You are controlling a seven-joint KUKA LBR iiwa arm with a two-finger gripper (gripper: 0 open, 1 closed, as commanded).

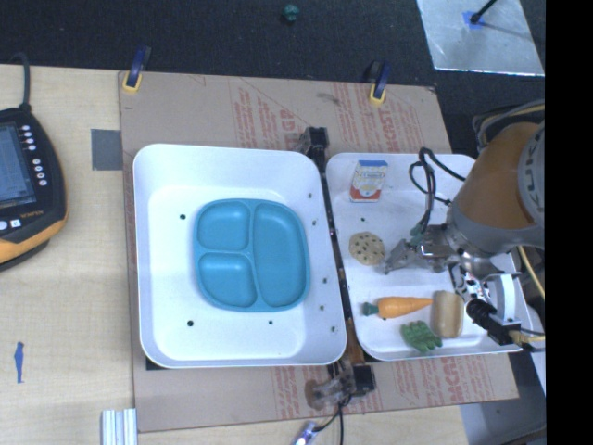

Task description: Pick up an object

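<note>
The right bin point(398, 213) holds a small white and blue carton point(369, 180) at the back, a round cookie point(367, 247) in the middle, and an orange carrot point(404, 308), a tan bread roll point(446, 312) and a green broccoli piece point(422, 336) at the front. My gripper point(398, 258) reaches in from the right and hangs low over the bin's middle. It sits just right of the cookie and just behind the carrot. Nothing visible is held in it.
The left bin point(167, 341) carries a blue divided plate point(251, 254). A tablet-like pendant point(23, 184) lies at the bench's left edge. Clamps point(136, 70) pin the cardboard sheet at the back. The arm's body point(500, 193) covers the right bin's right side.
</note>
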